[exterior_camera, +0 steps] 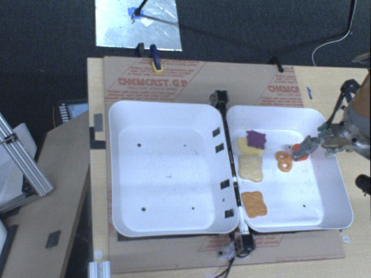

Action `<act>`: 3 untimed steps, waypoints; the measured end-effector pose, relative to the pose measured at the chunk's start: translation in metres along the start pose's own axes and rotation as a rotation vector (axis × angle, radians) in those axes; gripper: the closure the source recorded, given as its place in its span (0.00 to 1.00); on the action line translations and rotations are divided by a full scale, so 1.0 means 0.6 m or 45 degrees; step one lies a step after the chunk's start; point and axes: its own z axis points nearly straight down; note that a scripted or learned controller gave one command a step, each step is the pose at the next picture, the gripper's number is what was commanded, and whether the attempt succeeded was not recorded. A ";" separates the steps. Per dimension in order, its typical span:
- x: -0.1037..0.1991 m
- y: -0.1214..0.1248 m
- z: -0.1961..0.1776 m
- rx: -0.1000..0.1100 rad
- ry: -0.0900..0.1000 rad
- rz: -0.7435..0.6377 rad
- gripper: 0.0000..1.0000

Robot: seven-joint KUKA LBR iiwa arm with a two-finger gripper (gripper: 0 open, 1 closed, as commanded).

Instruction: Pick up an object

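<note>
Landmark: right bin, white, shallow, on the bench beside the left bin; the two touch along a shared middle edge with black clips.
Arm: grey arm reaches in from the right edge of the view, over the right bin's right rim.
End effector: end effector sits low over the right bin's upper right part; finger spread cannot be made out.
Red object: small red-orange object right at the end effector tip; whether it is pinched or just lying beneath cannot be told.
Orange ring: pretzel-like orange ring on the right bin's floor, just left of the red object.
Purple object: purple lump in the right bin's upper left part, resting against a yellow piece below it.
Cream object: pale flat piece under the yellow one, near the right bin's left wall.
Tan object: orange-tan flat piece in the right bin's lower left corner.
Writing: cardboard sheet under both bins carries red print, "CHEMCAST" readable behind the left bin; a second red print behind the right bin is partly readable only.
Beyond right bin: silver foil square on dark floor, well behind the left bin.
</note>
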 end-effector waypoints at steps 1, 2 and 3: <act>0.000 0.002 -0.018 -0.004 0.000 -0.003 1.00; 0.044 -0.017 -0.145 -0.008 -0.001 -0.004 1.00; 0.024 -0.024 -0.404 -0.026 -0.008 -0.002 1.00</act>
